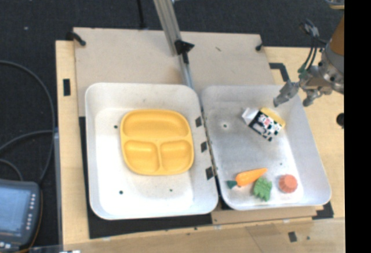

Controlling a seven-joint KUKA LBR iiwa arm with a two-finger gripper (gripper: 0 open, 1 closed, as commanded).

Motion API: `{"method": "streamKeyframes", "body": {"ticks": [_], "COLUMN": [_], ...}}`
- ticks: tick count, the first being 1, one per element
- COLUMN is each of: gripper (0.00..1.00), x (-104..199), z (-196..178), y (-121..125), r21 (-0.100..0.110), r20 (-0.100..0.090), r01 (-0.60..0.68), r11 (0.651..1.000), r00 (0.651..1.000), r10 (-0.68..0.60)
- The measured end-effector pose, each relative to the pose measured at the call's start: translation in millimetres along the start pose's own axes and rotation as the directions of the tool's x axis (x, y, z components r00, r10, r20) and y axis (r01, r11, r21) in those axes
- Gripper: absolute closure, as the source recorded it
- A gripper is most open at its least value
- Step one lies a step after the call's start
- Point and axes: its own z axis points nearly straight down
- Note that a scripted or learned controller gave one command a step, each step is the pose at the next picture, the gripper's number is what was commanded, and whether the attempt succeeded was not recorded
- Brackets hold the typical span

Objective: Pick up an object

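End effector (294, 94) spread, holding nothing, hovering over right bin's (232, 147) far right corner. Small carton (263, 123) just beside, lying flat. Carrot (251, 176), green toy (262, 189), red toy (288, 183) near front edge. Yellow tray (156, 142) in left bin (104, 147). Nothing lifted yet; whole grasp remains.

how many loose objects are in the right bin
4. A small carton lies near the bin's middle; a toy carrot, a green piece and a reddish piece sit along its near edge. None seems hidden.

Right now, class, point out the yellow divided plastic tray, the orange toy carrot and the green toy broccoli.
Yellow divided plastic tray (156, 142), camera view, centre ridge.
Orange toy carrot (252, 176), camera view, mid-body.
Green toy broccoli (262, 189), camera view, top.
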Motion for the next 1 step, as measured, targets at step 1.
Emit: {"method": "streamKeyframes", "body": {"ticks": [1], "gripper": [0.00], "x": [-0.1], "z": [0.0], "y": [-0.1], "r21": [0.001], "r20": [0.001], "r01": [0.001], "r11": [1.000], "r00": [1.000], "r10": [-0.001]}}
